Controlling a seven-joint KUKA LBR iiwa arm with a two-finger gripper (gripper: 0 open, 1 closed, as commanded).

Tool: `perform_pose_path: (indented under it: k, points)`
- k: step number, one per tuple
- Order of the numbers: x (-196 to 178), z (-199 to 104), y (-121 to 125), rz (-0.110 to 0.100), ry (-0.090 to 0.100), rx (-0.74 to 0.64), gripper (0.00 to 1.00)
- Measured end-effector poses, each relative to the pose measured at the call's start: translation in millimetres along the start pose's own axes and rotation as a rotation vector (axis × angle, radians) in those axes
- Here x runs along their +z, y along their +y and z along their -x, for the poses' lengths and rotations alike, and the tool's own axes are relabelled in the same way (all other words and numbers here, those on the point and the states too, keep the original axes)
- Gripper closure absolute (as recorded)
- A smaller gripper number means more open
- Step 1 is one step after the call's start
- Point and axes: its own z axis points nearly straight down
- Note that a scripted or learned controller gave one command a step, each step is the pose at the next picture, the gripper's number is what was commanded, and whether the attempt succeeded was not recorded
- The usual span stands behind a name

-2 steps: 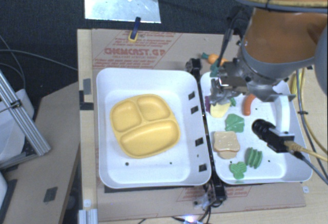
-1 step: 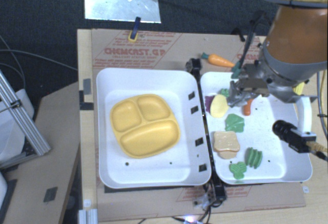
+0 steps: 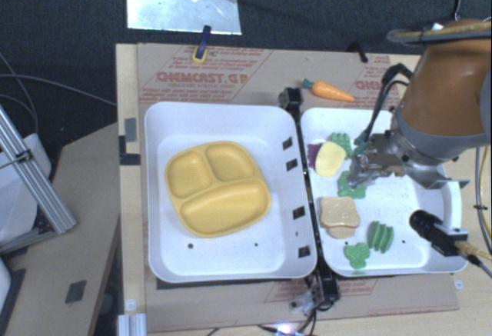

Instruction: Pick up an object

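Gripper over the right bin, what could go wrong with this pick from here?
The gripper sits low among crowded toy food: a yellow piece, a green leafy piece and a slice of bread lie close together, so it could likely nudge neighbours or catch two at once. The green leafy piece looks flat, so it may slip. The carrot lies outside the bins.

Toy bread slice (image 3: pixel 339 214), green beans (image 3: pixel 380 237) and broccoli (image 3: pixel 357 254) lie in right bin (image 3: pixel 430 261).
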Motion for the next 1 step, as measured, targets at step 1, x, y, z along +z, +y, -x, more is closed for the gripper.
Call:
perform_pose_path:
  k: [1]
  points:
    - [-37.9,-49.3,0.8,0.011,0.004,-0.014,1.0]
